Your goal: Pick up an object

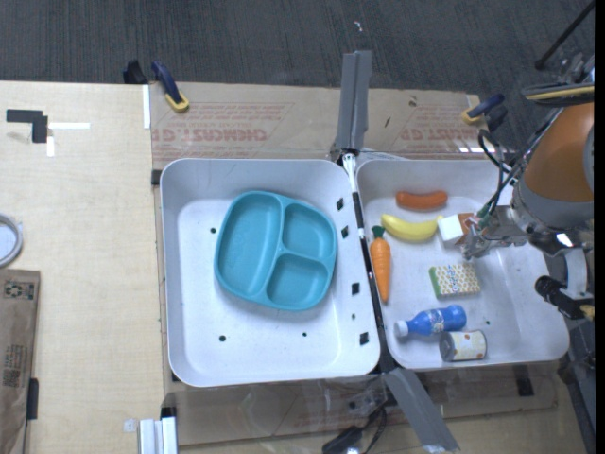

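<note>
Camera view, looking down at a slant on a bench carrying two shallow white bins side by side.

Left bin (189, 348): one blue divided plate (276, 250) with three compartments, lying flat near the bin's middle.

Right bin (529, 334): several small objects.
- Sausage (421, 199), reddish orange, lying crosswise near the far wall.
- Banana (408, 227), yellow, just in front of the sausage, curved, lying crosswise.
- Carrot (380, 265), orange with a green top, lying lengthwise along the left wall, its top near the banana's left end.
- Small white block (450, 228) with an orange side, just beside the banana's right end.
- Sponge (455, 279), pale yellow-green and speckled, lying flat near the bin's middle.
- Bottle (433, 322), blue with a white cap, on its side toward the near wall.
- Can (464, 345), on its side, just in front of the bottle and close to the near wall.

Arm: grey with an orange band, reaching in from the right over the right bin.

Gripper (473, 244): low over the right bin, between the white block and the sponge, and close to the block. Too small and cluttered with cables to tell how it is set, or whether it touches the block.

Bench surround: brown cardboard (255, 119) behind the bins, held by blue and yellow clamps (170, 87) at its far corners.
</note>
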`<state>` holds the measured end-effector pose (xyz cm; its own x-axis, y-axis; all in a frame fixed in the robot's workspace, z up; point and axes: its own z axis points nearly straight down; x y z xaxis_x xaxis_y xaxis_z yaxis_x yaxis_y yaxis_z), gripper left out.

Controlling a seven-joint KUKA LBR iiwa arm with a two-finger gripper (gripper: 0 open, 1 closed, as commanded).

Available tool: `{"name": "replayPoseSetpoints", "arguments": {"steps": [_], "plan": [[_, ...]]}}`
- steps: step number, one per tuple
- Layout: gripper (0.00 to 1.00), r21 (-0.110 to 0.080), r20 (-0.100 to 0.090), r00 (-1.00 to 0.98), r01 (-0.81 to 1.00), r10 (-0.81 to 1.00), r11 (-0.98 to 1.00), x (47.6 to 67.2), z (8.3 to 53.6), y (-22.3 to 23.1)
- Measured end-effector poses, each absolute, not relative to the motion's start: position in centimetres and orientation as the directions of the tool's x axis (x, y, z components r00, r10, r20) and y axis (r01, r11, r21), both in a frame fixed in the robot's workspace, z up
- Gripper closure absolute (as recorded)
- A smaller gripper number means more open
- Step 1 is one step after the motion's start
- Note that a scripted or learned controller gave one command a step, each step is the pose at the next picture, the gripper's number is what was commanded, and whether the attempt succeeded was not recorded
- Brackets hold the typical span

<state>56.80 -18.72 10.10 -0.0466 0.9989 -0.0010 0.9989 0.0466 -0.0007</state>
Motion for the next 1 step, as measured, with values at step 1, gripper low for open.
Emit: {"name": "replayPoseSetpoints", "arguments": {"steps": [1], "plan": [[0.0, -0.001, -0.001, -0.046, 0.999, 0.999, 0.046, 56.8, 10.1, -18.71]]}}
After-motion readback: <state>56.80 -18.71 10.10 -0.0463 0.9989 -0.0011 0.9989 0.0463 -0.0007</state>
